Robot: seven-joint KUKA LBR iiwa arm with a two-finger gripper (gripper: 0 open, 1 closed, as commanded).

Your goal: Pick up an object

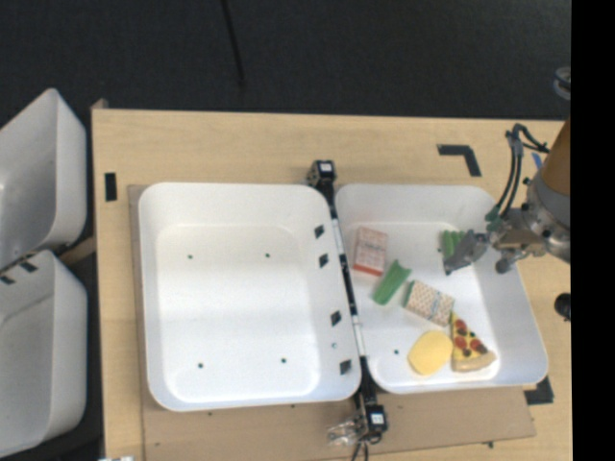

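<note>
On the left we see the left bin [163, 286], a shallow white tray on the wooden bench [240, 147]. A black clip strip [338, 286] joins it to the right bin [509, 334].

In the right bin we find five objects. A pink-and-white packet [370, 251] lies nearest the divider. Just right of and below it sits a green block [391, 283], tilted. A speckled beige block [429, 303] lies beside the green block. Below these, a yellow round piece [430, 352] touches a pizza-slice toy [468, 345].

Further right, the gripper [459, 250] hangs over the upper right part of this bin. All five objects lie left of or below its tips, apart from them. We cannot tell how far the fingers are spread, and we see nothing between them.
</note>
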